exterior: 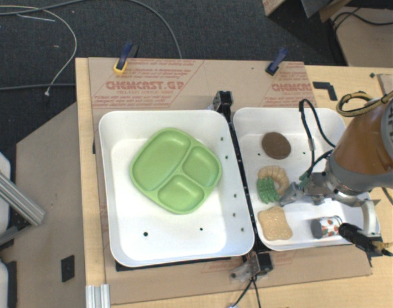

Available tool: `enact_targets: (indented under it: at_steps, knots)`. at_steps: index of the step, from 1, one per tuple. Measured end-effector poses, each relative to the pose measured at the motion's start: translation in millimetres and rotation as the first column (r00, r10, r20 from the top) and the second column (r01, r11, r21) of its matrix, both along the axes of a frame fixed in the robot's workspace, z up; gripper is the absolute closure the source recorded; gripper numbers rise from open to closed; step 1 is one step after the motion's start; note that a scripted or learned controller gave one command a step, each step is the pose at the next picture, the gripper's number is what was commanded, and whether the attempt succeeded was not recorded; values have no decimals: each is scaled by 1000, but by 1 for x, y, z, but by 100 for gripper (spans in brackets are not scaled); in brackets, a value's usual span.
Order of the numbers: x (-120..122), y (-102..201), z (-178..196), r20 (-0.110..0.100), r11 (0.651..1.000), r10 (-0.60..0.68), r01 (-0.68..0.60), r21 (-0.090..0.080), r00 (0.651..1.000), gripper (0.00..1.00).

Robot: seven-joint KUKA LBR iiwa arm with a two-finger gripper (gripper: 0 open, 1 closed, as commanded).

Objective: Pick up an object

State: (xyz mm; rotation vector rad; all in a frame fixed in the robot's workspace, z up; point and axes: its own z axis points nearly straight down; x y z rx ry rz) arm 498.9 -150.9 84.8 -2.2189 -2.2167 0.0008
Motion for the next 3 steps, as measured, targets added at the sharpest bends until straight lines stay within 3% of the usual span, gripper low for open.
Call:
enact_targets:
  at_steps: [1, 3]
  knots:
    - [1, 0, 11, 2, 1000, 0, 0, -1, 1000, 100]
    - [3, -6, 137, 10, 1000, 3, -2, -5, 1000, 100]
